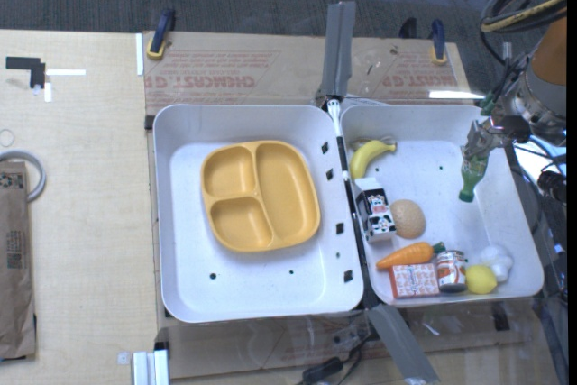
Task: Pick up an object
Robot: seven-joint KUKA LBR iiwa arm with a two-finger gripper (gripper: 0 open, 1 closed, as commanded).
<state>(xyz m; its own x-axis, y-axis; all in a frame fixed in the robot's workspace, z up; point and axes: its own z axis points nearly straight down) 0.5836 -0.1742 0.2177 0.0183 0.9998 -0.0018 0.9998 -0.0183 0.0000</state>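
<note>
My gripper (479, 142) is over the right side of the right bin (433, 149), shut on the top of a green bottle (470, 176). The bottle hangs neck down and slightly tilted below the fingers. On the bin floor lie a banana (370, 155), a small black-and-white carton (376, 215), a tan round object (407, 218), a carrot (410, 254), a red-and-white box (415, 282), a small jar (450, 270), a lemon (481, 280) and a white lump (497, 261).
The left bin (180, 230) holds a yellow divided plate (260, 194). A grey divider post (339, 50) rises between the bins at the back. Cables (523, 4) hang at the upper right. A brown paper bag (13, 257) lies on the far-left bench.
</note>
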